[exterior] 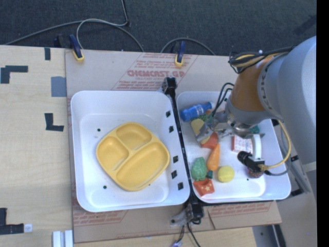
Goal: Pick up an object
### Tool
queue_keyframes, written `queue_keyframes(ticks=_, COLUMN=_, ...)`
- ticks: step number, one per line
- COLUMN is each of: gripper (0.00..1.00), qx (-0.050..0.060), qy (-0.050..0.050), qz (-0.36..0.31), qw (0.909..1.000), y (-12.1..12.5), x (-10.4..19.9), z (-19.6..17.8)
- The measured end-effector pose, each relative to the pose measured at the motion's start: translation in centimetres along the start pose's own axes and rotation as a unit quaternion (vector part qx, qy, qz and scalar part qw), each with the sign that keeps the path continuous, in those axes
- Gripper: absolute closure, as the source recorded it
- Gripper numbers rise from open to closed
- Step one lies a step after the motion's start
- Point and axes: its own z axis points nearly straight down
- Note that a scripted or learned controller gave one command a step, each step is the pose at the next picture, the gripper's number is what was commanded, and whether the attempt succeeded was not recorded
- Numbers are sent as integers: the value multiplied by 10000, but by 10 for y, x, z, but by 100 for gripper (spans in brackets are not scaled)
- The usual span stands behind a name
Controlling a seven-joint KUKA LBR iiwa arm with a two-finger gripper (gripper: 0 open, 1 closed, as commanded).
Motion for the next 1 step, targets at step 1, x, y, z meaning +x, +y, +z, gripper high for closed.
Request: queue_keyframes(ticks=1, gripper=100, qx=22, qy=27, qz=-6, qw=10000, y=-37, x=58, z=-91)
